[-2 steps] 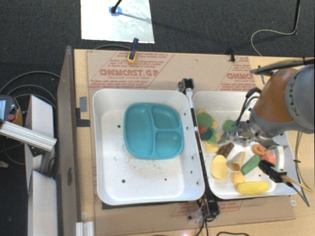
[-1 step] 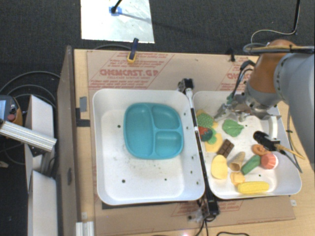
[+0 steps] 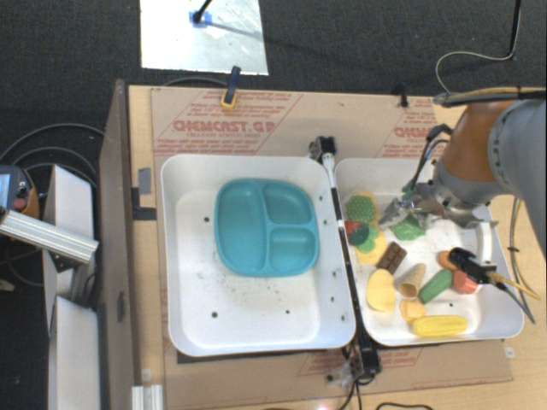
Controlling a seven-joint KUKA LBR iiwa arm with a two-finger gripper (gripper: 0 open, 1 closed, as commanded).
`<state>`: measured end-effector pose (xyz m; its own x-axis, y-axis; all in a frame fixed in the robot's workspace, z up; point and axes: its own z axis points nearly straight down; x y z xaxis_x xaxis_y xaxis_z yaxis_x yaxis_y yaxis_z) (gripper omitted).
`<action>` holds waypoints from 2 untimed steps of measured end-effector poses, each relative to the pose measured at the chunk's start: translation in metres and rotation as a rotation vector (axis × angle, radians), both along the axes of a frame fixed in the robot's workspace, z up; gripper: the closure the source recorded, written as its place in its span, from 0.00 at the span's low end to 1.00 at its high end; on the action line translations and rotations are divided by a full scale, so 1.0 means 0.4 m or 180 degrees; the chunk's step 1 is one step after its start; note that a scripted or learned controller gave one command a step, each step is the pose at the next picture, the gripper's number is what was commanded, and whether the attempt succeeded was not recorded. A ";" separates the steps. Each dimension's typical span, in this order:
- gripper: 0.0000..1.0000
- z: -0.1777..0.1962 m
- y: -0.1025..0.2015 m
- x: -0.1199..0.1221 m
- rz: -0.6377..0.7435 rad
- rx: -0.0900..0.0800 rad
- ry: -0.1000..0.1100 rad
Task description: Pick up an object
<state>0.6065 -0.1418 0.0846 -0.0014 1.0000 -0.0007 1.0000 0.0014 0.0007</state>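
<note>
Green leafy toy [image 3: 408, 228] lies near the back edge of the right bin [image 3: 500, 319], crowded by other play food. My pincer [image 3: 403, 210] sits just above it; I cannot tell whether it is open or closed. I judge a neighbour could get pinched instead.

The two bins [image 3: 184, 254] are white. A teal plate [image 3: 265, 227] sits in the left one. In the right bin [image 3: 500, 314] are a yellow corn cob [image 3: 439, 325], a green pickle [image 3: 435, 284] and a brown chocolate piece [image 3: 392, 256]. The surface [image 3: 282, 118] is tan cardboard with red letters.
</note>
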 end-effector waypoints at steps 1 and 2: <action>0.00 -0.001 0.039 -0.115 -0.0003 0.0005 0.0010; 1.00 0.025 0.038 -0.108 0.0003 0.0002 -0.0007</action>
<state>0.5633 -0.1267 0.0947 -0.0025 1.0000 0.0000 1.0000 0.0025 0.0030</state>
